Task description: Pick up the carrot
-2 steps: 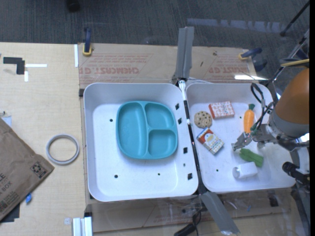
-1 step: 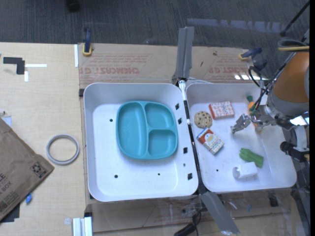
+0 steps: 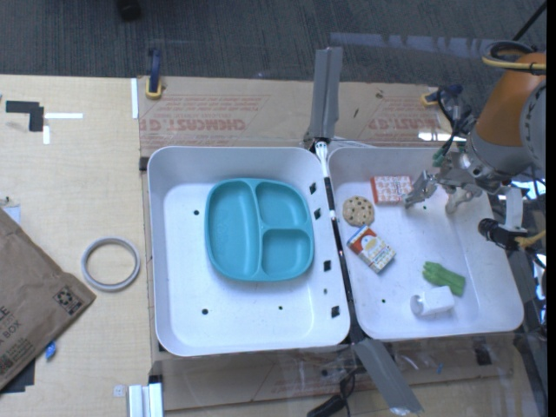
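Note:
My gripper (image 3: 440, 196) hangs over the back right part of the right bin (image 3: 486, 320), its two fingers spread apart and open with nothing between them. Just left of it lies a small red and white packet (image 3: 391, 188). A round cookie (image 3: 357, 210) sits near the bin's left wall. In front of the cookie lies a small carton (image 3: 372, 250) with orange and white print. A green leafy piece (image 3: 443, 276) and a white object (image 3: 433, 302) rest toward the bin's front right, well in front of the gripper.
The left bin (image 3: 174, 302) holds a teal divided plate (image 3: 259, 229). A tape ring (image 3: 110, 261) and a cardboard box (image 3: 30, 302) lie on the bench at the left. A cabled arm link (image 3: 508, 233) hangs along the right bin's right wall.

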Action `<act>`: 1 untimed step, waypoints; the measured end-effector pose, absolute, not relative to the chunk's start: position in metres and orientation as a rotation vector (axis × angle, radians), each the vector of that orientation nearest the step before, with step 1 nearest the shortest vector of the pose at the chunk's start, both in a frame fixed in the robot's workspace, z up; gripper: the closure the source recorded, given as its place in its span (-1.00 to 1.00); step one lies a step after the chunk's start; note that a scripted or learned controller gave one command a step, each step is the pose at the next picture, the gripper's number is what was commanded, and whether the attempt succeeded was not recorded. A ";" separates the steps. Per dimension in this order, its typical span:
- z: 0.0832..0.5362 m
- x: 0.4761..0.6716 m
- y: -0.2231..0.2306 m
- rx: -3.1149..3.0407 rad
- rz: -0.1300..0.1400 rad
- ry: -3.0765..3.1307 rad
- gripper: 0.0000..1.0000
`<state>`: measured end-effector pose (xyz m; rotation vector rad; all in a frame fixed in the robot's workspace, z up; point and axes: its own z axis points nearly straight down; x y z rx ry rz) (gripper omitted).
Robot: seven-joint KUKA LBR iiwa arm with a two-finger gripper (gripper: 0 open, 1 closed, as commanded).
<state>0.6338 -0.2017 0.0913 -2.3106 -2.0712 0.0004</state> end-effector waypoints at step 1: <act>0.190 0.624 -0.177 -2.650 0.003 -1.688 -1.00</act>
